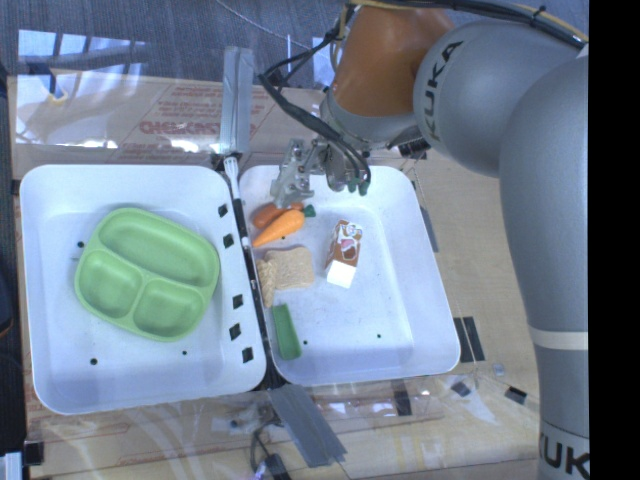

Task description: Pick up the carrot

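Note:
The orange carrot (276,223) lies in the right bin (400,318), near its far left corner, with its green stub pointing right. My gripper (292,182) hangs just above and behind the carrot, at the bin's far edge. Nothing shows between its fingers.
A slice of brown bread (287,268), a green stick (286,330) and a small brown-and-white carton (344,253) share the right bin. A green divided plate (147,271) sits in the left bin (60,368). The arm covers the upper right.

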Controlling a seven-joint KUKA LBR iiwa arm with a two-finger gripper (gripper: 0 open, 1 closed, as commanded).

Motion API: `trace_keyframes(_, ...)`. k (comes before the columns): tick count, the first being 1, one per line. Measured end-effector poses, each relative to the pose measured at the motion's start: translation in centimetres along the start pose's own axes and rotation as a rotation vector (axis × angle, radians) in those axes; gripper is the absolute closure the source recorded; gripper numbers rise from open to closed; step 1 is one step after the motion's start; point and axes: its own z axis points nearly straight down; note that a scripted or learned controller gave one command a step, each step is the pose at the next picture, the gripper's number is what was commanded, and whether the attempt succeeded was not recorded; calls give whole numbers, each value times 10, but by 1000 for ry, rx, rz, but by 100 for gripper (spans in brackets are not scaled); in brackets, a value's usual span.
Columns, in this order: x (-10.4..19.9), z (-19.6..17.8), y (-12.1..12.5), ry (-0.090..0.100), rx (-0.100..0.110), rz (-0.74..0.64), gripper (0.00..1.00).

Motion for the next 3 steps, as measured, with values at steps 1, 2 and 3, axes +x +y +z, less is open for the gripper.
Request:
trace_keyframes(1, 27, -96, 24, 1, 1, -364, 100)
trace_keyframes(2, 3, -86, 48, 6, -1, -579, 100)
trace_keyframes(3, 5, -61, 78, 9, -5, -981, 100)
